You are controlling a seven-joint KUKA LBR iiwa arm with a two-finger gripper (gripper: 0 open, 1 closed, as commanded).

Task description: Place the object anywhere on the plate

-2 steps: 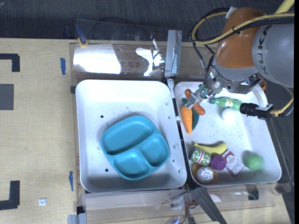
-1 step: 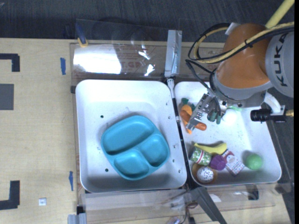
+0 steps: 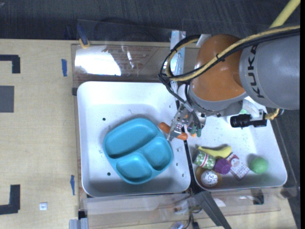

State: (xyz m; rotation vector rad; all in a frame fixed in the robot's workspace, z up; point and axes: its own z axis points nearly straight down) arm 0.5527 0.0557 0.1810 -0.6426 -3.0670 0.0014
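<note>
You see the arm (image 3: 267, 66) entering from the right, its grey housing at the upper right edge. The orange band (image 3: 217, 70) sits above the wrist and faces the camera, so the arm points steeply downward. Yellow and black cables run along the housing and loop round the band. The gripper (image 3: 182, 127) hangs below the band, low over the bins' shared edge. An orange object shows at its tip; grip unclear.

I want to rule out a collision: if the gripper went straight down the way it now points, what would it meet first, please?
Most likely the right rim of the blue plate or the bin floor beside it; the gripper, with something small and orange at its tip, hangs near the divide between bins. Depth is unclear.
</note>
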